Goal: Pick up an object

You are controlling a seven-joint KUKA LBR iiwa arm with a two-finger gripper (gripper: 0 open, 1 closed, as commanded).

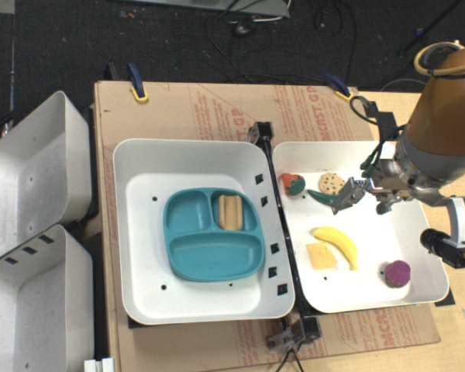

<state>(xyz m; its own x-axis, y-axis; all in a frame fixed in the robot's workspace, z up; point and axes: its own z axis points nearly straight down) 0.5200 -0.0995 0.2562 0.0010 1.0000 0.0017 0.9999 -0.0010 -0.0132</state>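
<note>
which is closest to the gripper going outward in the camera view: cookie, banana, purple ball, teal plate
1. cookie, just left of the gripper in the right bin
2. banana, below it, mid-bin
3. purple ball, bin's lower right corner
4. teal plate, over in the left bin

2 white bins sit side by side on a cardboard sheet; blue clamps grip its far edge.
</note>
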